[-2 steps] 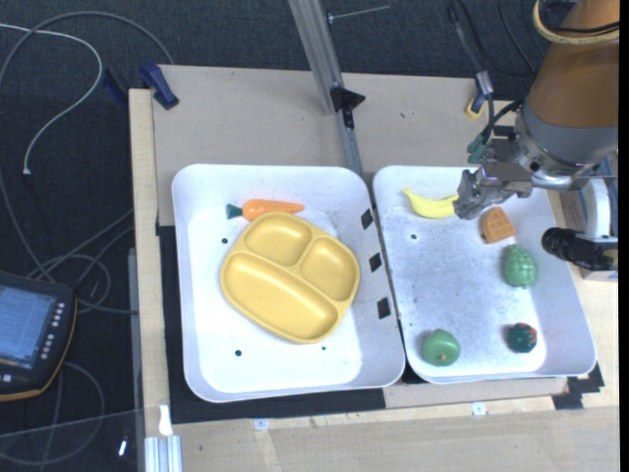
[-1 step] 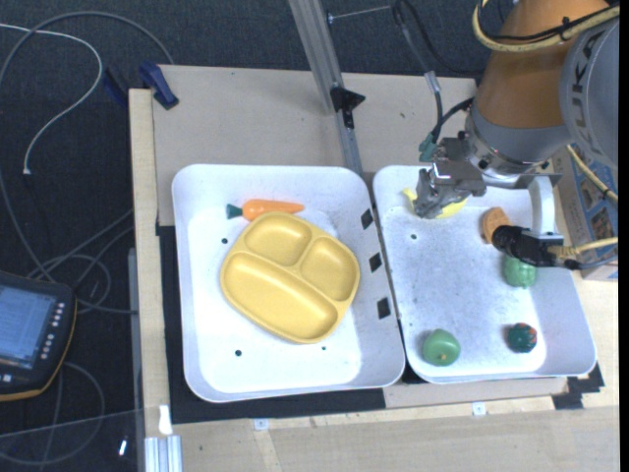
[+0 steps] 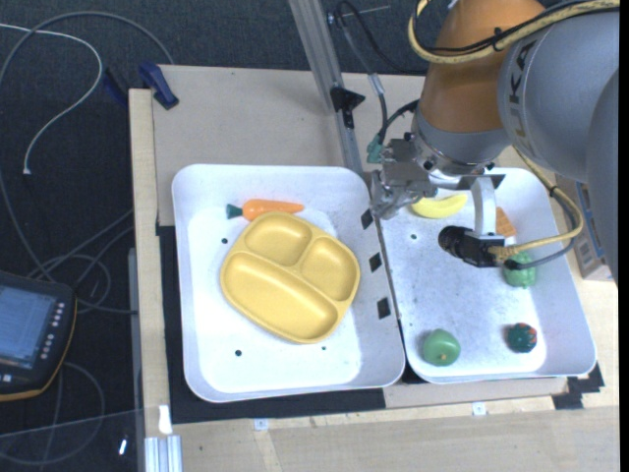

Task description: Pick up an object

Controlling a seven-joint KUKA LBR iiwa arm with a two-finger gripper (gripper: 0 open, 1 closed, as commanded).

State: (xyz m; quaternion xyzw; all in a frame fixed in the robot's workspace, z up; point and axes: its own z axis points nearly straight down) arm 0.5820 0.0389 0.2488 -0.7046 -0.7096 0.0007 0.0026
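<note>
The yellow banana [image 3: 439,206] lies at the back of the right bin [image 3: 491,357], partly hidden under the gripper [image 3: 413,187]. Whether the gripper is open or shut, I cannot tell. The left bin [image 3: 201,362] holds a yellow divided plate [image 3: 289,275] and a carrot [image 3: 267,207].

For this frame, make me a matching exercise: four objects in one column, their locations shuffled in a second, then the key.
Objects:
1. carrot
2. yellow divided plate
3. banana
4. green apple

Locations:
A. right bin, near edge
B. left bin, centre
C. left bin, far edge
D. right bin, far end, below the arm's wrist

Pairs: 1-C, 2-B, 3-D, 4-A
</note>
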